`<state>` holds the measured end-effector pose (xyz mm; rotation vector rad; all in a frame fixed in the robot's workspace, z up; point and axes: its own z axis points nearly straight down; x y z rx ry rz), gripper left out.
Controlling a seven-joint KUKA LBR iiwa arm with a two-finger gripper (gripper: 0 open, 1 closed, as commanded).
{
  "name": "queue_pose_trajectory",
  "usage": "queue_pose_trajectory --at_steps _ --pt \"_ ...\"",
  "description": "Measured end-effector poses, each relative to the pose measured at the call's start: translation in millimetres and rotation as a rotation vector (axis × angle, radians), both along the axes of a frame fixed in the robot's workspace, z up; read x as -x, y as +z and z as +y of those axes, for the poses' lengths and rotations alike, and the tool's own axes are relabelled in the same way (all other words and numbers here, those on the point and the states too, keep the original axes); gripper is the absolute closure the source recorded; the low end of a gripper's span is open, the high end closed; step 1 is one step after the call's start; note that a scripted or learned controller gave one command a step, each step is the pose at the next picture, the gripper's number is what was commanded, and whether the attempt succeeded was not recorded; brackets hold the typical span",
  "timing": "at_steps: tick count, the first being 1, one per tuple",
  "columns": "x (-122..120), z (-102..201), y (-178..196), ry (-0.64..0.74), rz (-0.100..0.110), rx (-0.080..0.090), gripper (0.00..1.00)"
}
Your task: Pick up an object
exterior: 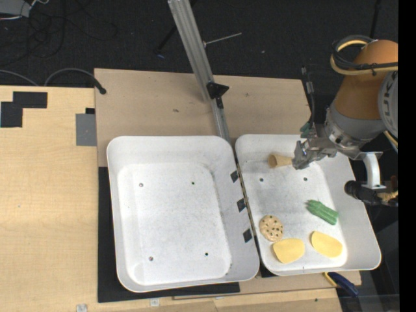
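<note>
The big white plastic bin on the left (123, 174) sits on the tan wooden bench (149, 103) and has nothing to do with this job. Just right of that bin is the second white bin (364, 239), and all the things lie in it. Near the wall next to the left bin is a round brown cookie with dark spots (271, 227). A flat yellow chip (288, 250) lies just past the cookie, and another yellow chip (326, 244) lies farther from the left bin. A green pod-shaped toy (323, 212) rests above those chips. Up near the far side is a small tan cone-shaped piece (281, 160), and the grey metal tool (303, 156) hangs just beside it, on the side away from the left bin. I cannot tell how far open the tool is, and nothing shows inside it. I think it may come down beside the cone and close on air. It could also bump the little cone and make it roll away, because the cone is small and round.
</note>
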<state>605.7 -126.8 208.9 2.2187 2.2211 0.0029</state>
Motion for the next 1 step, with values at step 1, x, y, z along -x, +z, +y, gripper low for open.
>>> queue_pose_trajectory --at_steps 1 --pt "5.9 5.0 48.0 0.0 0.0 0.0 1.0"
